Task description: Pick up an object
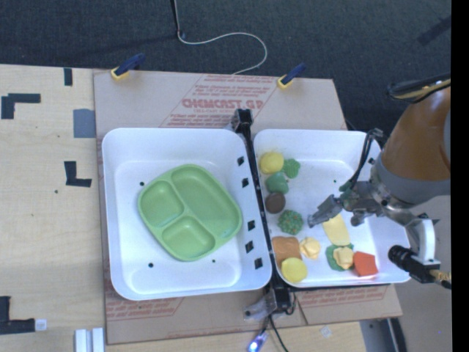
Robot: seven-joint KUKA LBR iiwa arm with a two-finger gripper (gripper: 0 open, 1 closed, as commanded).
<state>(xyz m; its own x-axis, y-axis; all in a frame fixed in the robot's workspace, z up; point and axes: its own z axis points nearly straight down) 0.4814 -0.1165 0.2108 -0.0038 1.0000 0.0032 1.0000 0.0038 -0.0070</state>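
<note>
We are seeing the gripper hovering in the right bin, finger state unclear, yellow slice lying just beside it.

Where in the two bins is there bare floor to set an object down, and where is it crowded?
Free: the left bin floor around the green divided plate, especially its near strip, and the right bin's far middle between the green pieces and the gripper. Crowded: the right bin's divider side and near edge, where toy foods cluster.
</note>
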